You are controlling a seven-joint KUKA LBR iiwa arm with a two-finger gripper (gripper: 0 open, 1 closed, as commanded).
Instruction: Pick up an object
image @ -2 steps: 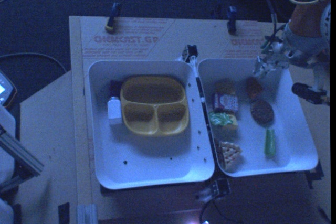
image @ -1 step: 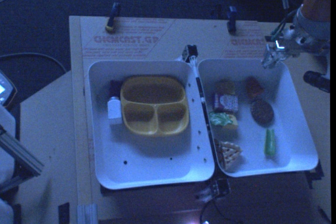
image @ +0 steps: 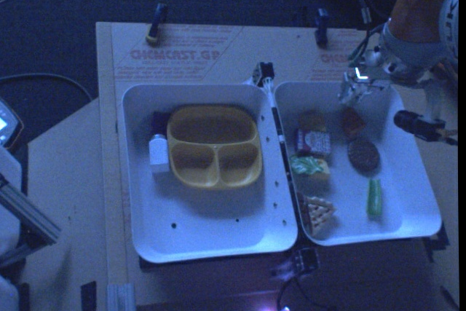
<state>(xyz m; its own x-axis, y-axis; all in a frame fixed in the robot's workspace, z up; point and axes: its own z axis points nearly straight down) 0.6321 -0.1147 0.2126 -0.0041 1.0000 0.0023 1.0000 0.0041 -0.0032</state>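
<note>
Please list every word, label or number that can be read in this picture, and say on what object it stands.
"CHEMCAST GP": red print on the board behind the left bin.
Further red print on the board behind the right bin: cut off and blurred, not readable.
Small lines under the brand: too small to read.
Label on the dark packet: blurred.

clamps (image: 156,24) on board's far edge | cable (image: 44,80) left of bench

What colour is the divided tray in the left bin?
Yellow; the divided tray shows best in the camera view.
</note>
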